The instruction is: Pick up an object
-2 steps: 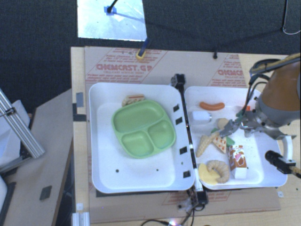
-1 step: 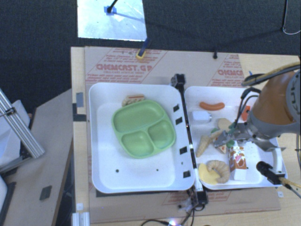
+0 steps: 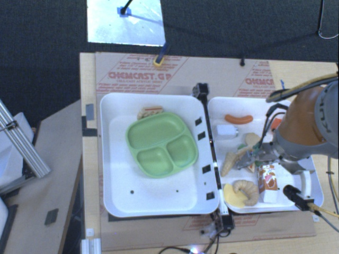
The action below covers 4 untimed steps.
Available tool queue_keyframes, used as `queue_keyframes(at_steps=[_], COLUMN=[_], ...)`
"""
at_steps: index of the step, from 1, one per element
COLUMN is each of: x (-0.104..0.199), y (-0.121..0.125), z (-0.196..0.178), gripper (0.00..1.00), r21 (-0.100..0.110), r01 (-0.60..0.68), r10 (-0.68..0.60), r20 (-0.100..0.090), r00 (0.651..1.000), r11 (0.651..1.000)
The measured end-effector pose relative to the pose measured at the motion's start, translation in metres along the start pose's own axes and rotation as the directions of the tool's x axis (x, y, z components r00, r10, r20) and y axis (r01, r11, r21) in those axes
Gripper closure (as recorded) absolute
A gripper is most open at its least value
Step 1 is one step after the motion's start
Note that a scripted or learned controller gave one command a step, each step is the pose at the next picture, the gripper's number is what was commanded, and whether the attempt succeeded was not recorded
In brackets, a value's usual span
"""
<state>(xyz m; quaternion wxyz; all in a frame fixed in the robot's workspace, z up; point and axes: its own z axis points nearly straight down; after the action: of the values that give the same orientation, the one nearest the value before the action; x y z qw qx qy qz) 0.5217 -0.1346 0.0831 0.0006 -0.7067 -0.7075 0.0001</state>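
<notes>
the claw (image 3: 249, 160) sits low in the right bin (image 3: 310, 204) among toy food, beside a pale cone-shaped piece (image 3: 231, 162); i cannot tell its grip state. best to centre over one piece, clear of the croissant (image 3: 244, 190), before lifting.

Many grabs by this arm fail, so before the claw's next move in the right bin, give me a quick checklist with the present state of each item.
1. Claw down inside right bin: ok.
2. Object seen between claw tips: cannot tell; the tan wedge lies right at them.
3. Claw open or shut: cannot tell.
4. Neighbours apart from the target: not ok; croissant and carton crowd close.
5. Sausage and white block out of the way: ok.
6. Green tray sits in left bin, away from arm: ok.
</notes>
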Motion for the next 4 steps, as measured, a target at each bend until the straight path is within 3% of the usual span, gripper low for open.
queue_keyframes(at_steps=[1,3,4], x=[0.000,-0.009,-0.009], y=[0.001,0.012,0.013], z=[-0.011,-0.136,-0.141], gripper=[1.00,1.00,1.00], r21=[-0.003,-0.009,-0.004], r01=[0.000,0.003,0.003], r10=[0.000,-0.003,-0.003], r20=[0.001,0.003,0.001], r00=[1.000,1.000,1.000], r11=[1.000,1.000,1.000])
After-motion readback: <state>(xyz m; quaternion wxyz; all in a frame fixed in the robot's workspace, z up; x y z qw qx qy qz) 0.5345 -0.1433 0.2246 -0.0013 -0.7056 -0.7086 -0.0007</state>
